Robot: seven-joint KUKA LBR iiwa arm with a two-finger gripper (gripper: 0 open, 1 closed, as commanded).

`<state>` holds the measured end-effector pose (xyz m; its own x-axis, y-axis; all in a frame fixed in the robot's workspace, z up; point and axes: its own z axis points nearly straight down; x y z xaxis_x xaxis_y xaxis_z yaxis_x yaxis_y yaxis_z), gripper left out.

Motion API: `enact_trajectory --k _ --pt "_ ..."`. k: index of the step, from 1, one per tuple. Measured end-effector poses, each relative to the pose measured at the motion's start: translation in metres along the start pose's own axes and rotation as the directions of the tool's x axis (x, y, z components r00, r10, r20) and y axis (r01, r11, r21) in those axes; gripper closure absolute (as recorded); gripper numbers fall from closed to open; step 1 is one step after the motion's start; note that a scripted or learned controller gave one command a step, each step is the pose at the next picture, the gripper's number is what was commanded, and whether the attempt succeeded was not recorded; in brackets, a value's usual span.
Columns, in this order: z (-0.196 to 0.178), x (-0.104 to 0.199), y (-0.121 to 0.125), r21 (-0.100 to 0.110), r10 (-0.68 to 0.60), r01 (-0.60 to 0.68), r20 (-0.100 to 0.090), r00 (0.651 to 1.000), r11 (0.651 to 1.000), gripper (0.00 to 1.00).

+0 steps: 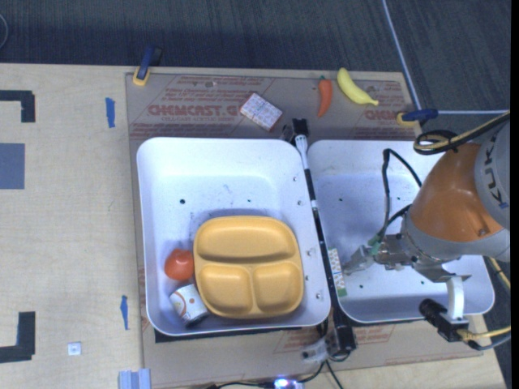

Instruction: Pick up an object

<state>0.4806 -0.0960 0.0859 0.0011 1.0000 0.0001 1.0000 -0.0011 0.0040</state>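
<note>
Fingers [354,259] on my gripper [357,262] sit low in the right bin [340,168], near its left wall; I cannot tell their opening or any grasp. Nearest me in the left bin [162,168]: a small can [186,302], an orange ball [179,264], a yellow divided tray [247,266]. Beyond the bins: a printed card [259,111], a red pepper [324,96], a banana [354,87].

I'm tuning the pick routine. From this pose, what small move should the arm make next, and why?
Probably shift left, across the divider. The gripper hangs low in the right bin, while the yellow compartment tray, orange ball and small can lie in the left bin.
</note>
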Motion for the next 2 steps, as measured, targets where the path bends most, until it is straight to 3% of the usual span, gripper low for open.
enact_trajectory --k 1,2 --pt "0.000 -0.052 0.000 0.000 0.001 -0.001 0.002 1.000 1.000 0.00" --pt "0.000 0.002 0.000 0.000 -0.003 0.003 -0.001 1.000 1.000 0.00"
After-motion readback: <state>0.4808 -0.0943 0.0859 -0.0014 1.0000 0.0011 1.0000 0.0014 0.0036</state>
